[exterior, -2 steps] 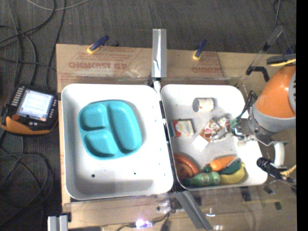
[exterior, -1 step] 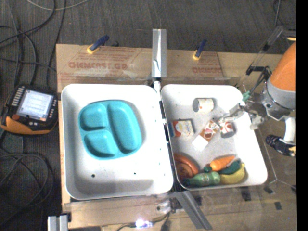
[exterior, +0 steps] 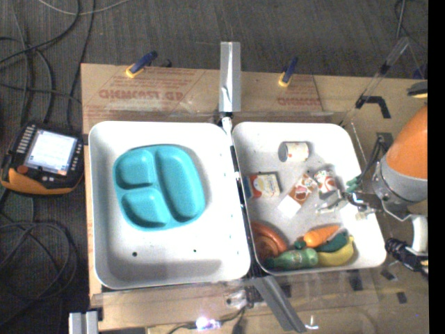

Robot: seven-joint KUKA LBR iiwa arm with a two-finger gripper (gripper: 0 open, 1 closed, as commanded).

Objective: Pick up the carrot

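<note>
carrot (exterior: 320, 236) in right bin (exterior: 348, 141) | bench lettering mirrored, possibly "CHEMCAST" | claw (exterior: 332, 199) near

Carrot (exterior: 321, 236) below pincer (exterior: 332, 195)

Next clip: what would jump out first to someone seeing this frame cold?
Most likely the bright blue divided tray lying in the left bin. Next, the cluster of toy food along the right bin's near edge, where the orange carrot lies against a yellow banana and a green vegetable. The orange-banded arm comes in from the right, its claw over that bin.
</note>
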